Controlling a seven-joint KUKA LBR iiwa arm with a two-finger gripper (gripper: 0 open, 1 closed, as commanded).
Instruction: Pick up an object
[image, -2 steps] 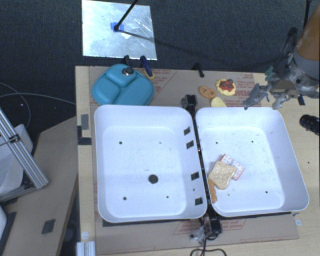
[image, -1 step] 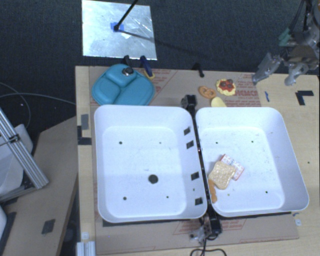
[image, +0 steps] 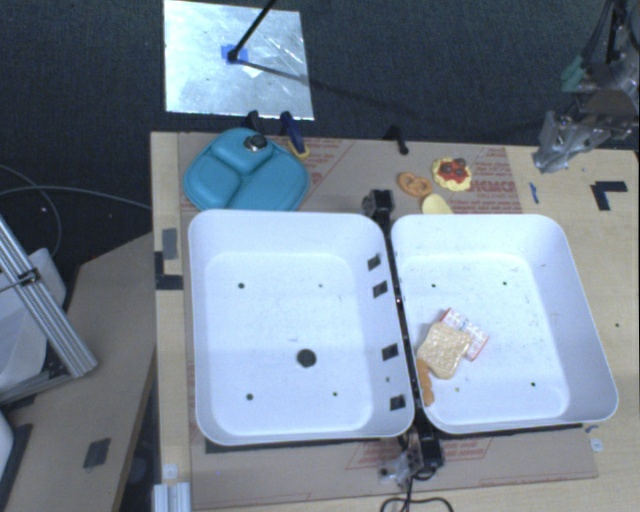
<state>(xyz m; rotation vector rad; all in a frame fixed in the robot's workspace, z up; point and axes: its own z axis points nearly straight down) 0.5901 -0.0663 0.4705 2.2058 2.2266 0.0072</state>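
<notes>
Seen from above at a slant, the tabletop (image: 480, 475) carries two shallow white bins side by side. The left bin (image: 215, 235) has a small dark round spot (image: 306, 358) on its floor, near the middle and toward the near side. The right bin (image: 570, 290) holds a small cluster toward its near left part: a tan piece shaped like a slice of toast (image: 443, 349), a packet with a red and white pattern (image: 472, 334) touching it on the right and partly under it, and a thin orange stick (image: 426, 384) lying just near of the toast, along the bin's left wall.

Beyond the bins, on the far part of the tabletop, a blue divided tray (image: 245, 177) lies far of the left bin. Three small food-like pieces sit far of the right bin: a brown pretzel shape (image: 413, 184), a round piece with red on top (image: 452, 173), and a pale yellow piece (image: 436, 205) right at the bin's far rim.

The end effector (image: 568, 140) hangs at the far right, above the tabletop's far right corner and well apart from the cluster in the right bin. Whether it is open or closed cannot be told from here; nothing is seen in it.
</notes>
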